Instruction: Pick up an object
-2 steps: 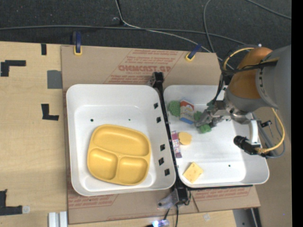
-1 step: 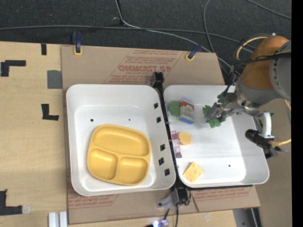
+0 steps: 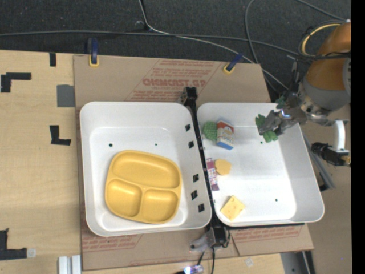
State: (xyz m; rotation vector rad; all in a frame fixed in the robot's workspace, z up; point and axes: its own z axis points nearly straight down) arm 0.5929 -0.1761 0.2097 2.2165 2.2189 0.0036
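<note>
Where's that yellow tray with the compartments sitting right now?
The yellow tray lies in the left bin, toward its near edge, across the divider from the cheese-like wedge in the right bin.

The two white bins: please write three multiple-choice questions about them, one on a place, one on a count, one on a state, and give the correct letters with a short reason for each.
1. Where does the yellow divided tray lie?
A. in the left bin
B. in the right bin
C. on the cardboard behind the bins

2. How many compartments does the tray have?
A. two
B. three
C. five

3. What is the state of the gripper?
A. far above the bench, holding nothing
C. closed on the yellow wedge
B. over the right bin's far part, with a green object at its fingers

Answers:
1 A, the tray fills much of the left bin.
2 B, one large section and two smaller ones are visible.
3 B, the green object sits at the fingertips; the wedge lies untouched near the front wall.
</note>
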